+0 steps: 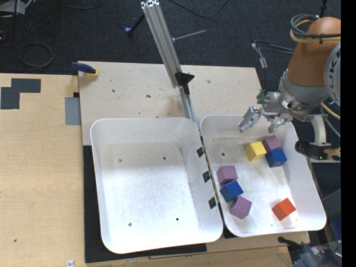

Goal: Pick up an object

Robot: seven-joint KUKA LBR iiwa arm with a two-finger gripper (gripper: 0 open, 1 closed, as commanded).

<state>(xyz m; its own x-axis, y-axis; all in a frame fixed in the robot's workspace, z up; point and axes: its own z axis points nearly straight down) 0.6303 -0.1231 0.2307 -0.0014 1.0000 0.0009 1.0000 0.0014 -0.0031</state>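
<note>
My gripper [260, 120] hangs spread and empty above the right bin [311, 227]; descending, I risk wedging on the touching yellow cube [256, 150] and purple cube [272, 143].

Right bin [311, 204]: holds seven blocks.
Far trio [266, 149]: three blocks touching, near the back wall.
Middle trio [232, 191]: beside the divider, lined front to back.
Lone block [284, 209]: front right corner.
Gripper [261, 121]: above the back edge.
</note>
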